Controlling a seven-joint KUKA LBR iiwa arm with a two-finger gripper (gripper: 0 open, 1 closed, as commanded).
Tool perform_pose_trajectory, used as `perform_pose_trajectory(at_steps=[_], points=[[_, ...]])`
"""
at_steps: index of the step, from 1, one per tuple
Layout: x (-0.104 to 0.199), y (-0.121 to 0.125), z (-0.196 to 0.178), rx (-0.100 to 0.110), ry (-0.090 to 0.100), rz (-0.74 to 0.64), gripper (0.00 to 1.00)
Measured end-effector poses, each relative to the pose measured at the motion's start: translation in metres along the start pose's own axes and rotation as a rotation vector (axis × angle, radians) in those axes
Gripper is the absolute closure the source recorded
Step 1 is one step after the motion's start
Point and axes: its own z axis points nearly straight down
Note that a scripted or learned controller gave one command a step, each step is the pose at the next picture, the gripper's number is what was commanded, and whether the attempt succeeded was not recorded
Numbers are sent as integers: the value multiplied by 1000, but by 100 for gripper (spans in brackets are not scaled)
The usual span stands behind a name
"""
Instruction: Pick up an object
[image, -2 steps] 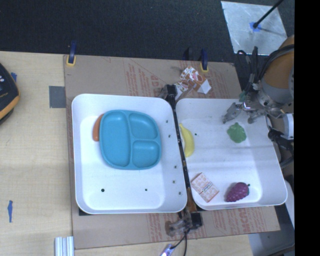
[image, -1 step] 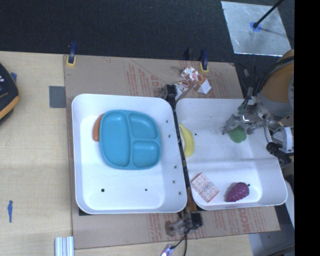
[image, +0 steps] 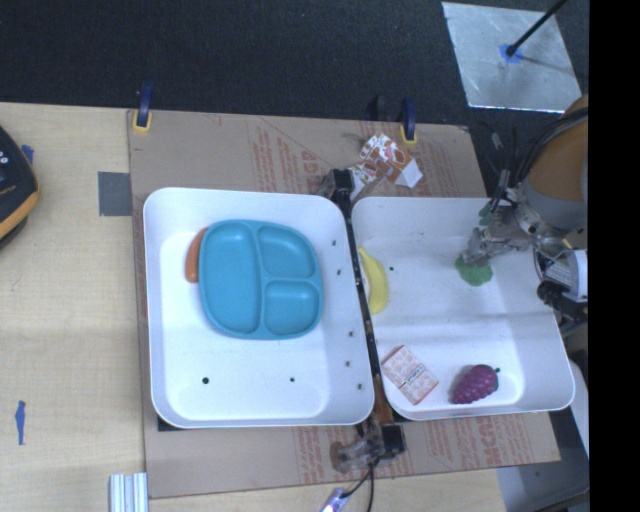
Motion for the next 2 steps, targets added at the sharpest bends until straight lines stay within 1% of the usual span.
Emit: perform_pose_trajectory(at_steps=[2], points=[[-1,1,-21,1,-1,-4,100]])
